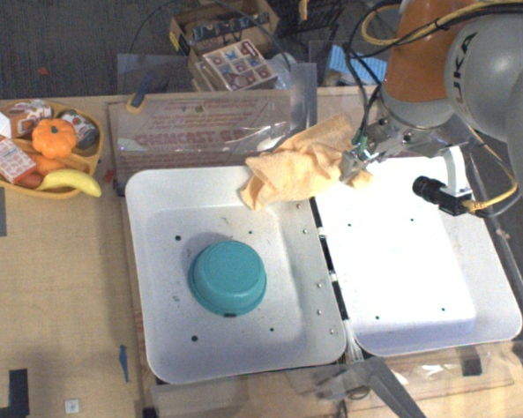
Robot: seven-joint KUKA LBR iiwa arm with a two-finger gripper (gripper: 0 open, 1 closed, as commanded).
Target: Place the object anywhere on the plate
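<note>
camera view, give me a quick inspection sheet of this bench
surface: two white bins side by side, left bin and right bin, on a wooden bench
job's things: teal plate upside-down-looking in the left bin; yellow cloth draped over the bins' far edge
clutter: basket of toy food at far left
end effector: at the cloth's right end, grip unclear
cables: yellow and black leads by the wrist
surroundings: plastic sheet and boxes behind the bins

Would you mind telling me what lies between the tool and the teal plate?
In the camera view, the yellow cloth stretches from the tool toward the teal plate; past the cloth, bare white floor of the left bin reaches the plate.
</note>
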